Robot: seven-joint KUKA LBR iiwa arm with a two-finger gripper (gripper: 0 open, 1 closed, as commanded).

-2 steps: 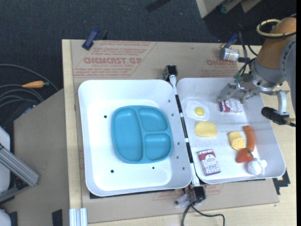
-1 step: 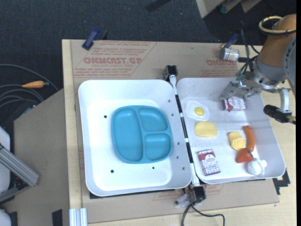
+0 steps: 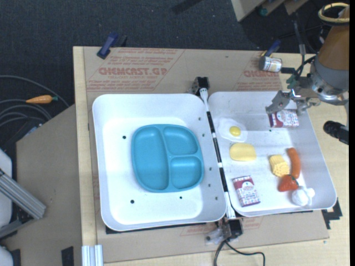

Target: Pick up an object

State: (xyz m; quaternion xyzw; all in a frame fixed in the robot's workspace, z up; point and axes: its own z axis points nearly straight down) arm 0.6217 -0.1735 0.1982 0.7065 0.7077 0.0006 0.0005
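your arm [image 3: 333, 60] comes in from the right and is cut off by the frame edge, so you get just the orange band and the grey wrist. the gripper [image 3: 279, 108] hangs over the far end of the right bin [image 3: 316, 154], and i cannot tell whether it is parted or closed, since the metal blurs against the white floor. just beside it lies a small red-and-white packet [image 3: 287, 119], its print too small to read, and whether the gripper touches it is unclear. nearer you, a second red packet [image 3: 246, 190] lies flat by the divider, long axis running near to far. the orange sausage [image 3: 294, 162] runs the same way, with corn [image 3: 278, 165] touching its left side and a strawberry [image 3: 287, 183] at its near end. the fried egg [image 3: 232, 130] and yellow block [image 3: 242, 152] hug the divider. something white [image 3: 303, 195] in the near right corner is hard to identify. the left bin [image 3: 105, 148] holds a blue divided plate [image 3: 166, 157].
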